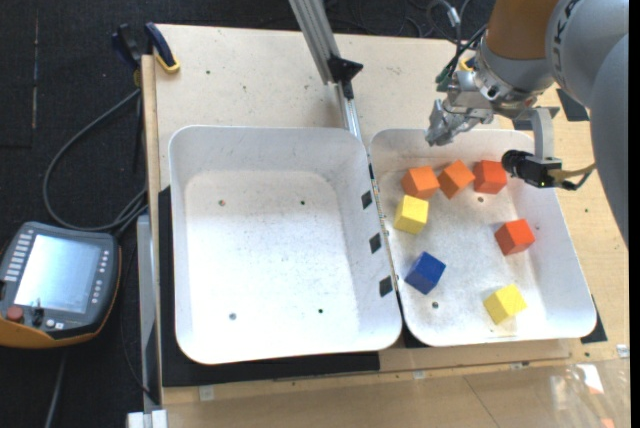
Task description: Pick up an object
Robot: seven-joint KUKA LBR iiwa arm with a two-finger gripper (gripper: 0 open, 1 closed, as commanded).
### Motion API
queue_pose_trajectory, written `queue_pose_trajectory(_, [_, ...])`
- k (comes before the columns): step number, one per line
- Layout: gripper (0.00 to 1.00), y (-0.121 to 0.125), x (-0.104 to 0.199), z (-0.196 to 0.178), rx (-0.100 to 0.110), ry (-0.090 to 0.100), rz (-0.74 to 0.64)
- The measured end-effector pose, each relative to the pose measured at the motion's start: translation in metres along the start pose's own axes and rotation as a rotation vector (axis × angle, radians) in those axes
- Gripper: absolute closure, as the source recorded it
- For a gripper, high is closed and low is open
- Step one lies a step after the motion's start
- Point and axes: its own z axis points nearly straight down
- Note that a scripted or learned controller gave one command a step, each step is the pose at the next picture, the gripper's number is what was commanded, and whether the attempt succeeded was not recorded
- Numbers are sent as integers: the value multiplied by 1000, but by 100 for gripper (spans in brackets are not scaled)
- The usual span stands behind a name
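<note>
Hand (443, 134) above bin — cubes (421, 181) below

Left bin (200, 216): floor lay bare, open from above.
Right bin (570, 266): seven cubes crowded its floor; three orange cubes (455, 178) stood touching near its far edge.

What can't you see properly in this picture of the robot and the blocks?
- Gripper, camera view: too small and blurred to tell its state.
- Arm, camera view: cut off by the right edge.
- Teach pendant, camera view: cut off by the left edge; screen glare hides its display.
</note>
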Motion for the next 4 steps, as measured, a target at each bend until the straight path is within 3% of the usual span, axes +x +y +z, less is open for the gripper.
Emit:
queue_pose_trajectory(1, [100,9,22,-34,-3,2,1])
queue_pose_trajectory(2, [0,8,21,-32,1,1,3])
queue_pose_trajectory(3, [0,9,-62,-34,-1,-3,13])
queue_pose_trajectory(4, [0,6,-4,-25,4,4,-1])
